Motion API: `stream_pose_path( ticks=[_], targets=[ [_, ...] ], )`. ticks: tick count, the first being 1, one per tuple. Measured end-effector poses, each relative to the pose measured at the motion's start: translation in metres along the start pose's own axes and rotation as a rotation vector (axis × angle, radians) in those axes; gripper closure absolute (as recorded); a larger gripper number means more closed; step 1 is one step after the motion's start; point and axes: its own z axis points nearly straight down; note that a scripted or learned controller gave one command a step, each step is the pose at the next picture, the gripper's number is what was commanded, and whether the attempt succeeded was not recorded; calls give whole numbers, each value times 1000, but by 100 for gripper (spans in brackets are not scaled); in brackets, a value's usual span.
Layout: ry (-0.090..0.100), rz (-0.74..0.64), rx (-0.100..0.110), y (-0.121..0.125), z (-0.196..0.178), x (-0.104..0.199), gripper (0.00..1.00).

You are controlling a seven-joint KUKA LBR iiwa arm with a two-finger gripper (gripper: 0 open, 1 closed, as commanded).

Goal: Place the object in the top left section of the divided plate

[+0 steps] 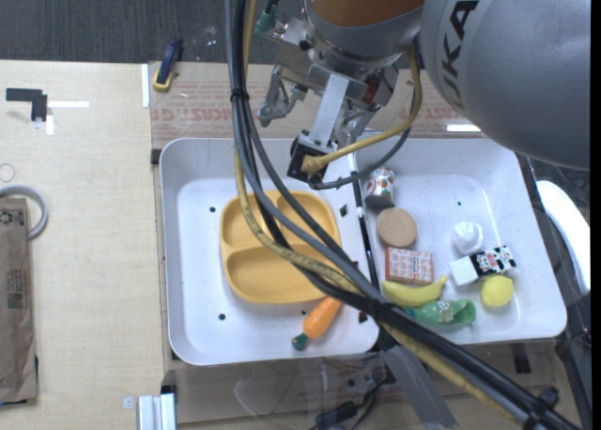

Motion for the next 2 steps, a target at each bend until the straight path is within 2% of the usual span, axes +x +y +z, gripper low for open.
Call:
stream_pose_path(
  ticks=[1,2],
  targets=[
    [-8,-2,3,1,-6,0,100],
    [-8,-1,3,1,-6,0,0]
  ],
)
